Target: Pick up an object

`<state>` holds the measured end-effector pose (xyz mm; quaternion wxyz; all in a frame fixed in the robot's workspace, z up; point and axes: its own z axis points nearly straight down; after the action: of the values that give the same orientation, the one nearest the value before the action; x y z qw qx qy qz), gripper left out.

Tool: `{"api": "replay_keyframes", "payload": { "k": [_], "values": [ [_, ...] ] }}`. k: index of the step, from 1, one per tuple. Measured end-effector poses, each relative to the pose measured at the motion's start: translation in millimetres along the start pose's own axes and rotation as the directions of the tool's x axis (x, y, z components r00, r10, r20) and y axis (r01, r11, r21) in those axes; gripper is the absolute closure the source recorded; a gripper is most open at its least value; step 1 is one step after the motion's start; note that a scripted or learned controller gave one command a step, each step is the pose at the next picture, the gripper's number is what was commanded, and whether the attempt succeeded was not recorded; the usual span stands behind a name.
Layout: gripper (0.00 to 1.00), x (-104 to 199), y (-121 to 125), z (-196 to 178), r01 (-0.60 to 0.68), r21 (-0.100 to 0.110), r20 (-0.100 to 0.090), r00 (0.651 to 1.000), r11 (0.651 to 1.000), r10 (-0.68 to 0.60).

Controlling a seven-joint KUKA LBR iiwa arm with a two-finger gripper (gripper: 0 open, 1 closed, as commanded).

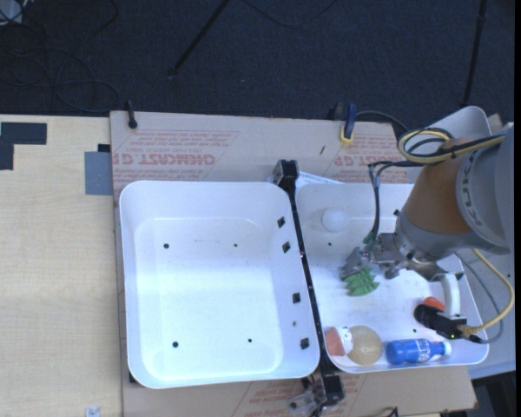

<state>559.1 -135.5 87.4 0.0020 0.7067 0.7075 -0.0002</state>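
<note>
Well, camera view: a slanted look down on a pale wooden worktop [43, 259], where a cardboard sheet [200, 150] lies under two white bins.
Left bin [208, 294]: centre-left of the frame, white, with a few small dark dots on its floor.
Right bin [326, 268]: right of centre, side by side with the left bin; a dark strip with clips runs along where they meet.
Arm [469, 198]: comes in from the right edge, grey with an orange band, bent down over the middle of the right bin.
Jaws: at the arm's lower-left end, low over the middle of the right bin; whether they are spread or pressed together cannot be told.
Green object [360, 283]: small and crumpled, on the right bin's floor directly below the jaws; touching or just apart cannot be told.
White ball [334, 220]: upper part of the right bin, apart from the jaws.
Orange-and-cream object [354, 344]: against the right bin's lower edge.
Blue bottle [418, 351]: lying on its side just right of the orange-and-cream object.
Red-orange piece [432, 303]: small, near the right bin's right wall.
</note>
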Motion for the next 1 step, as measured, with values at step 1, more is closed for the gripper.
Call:
{"api": "replay_keyframes", "payload": {
  "k": [1],
  "values": [
    [1.00,1.7,-3.6,-9.6,0.000,0.008,-0.005,1.000,1.000,0.000]
  ]
}}
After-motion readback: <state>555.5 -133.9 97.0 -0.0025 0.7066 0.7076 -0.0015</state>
